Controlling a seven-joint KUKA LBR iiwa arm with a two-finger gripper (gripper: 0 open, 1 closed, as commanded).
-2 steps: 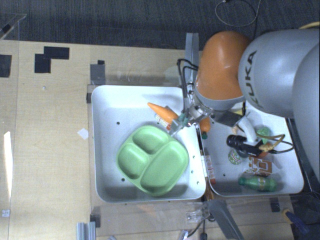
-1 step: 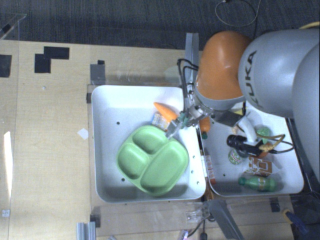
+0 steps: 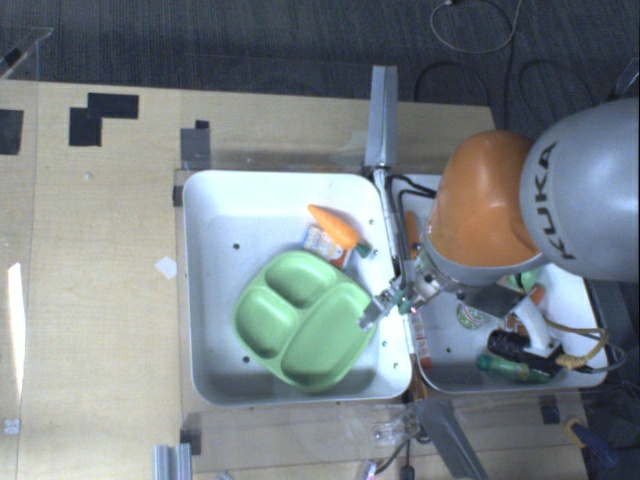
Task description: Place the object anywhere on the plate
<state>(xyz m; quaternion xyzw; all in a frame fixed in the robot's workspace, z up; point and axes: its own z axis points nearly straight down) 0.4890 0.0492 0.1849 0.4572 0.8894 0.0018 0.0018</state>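
Observation:
A light green divided plate (image 3: 300,323) lies tilted in the left bin (image 3: 215,268), filling its lower middle. Just beyond the plate's far edge lies an orange carrot-shaped object (image 3: 335,226), partly on top of a small printed packet (image 3: 325,242). My gripper (image 3: 383,306) hangs at the plate's right edge, close to the wall between the two bins. I see nothing between its tips. The grey arm with its orange band (image 3: 485,203) covers much of the right bin.
The right bin (image 3: 440,373) holds a dark green object (image 3: 512,367) near its front, a round pale item (image 3: 470,316) under the wrist, and a thin orange stick (image 3: 410,230) along its left wall. A metal post (image 3: 382,118) stands behind the bins.

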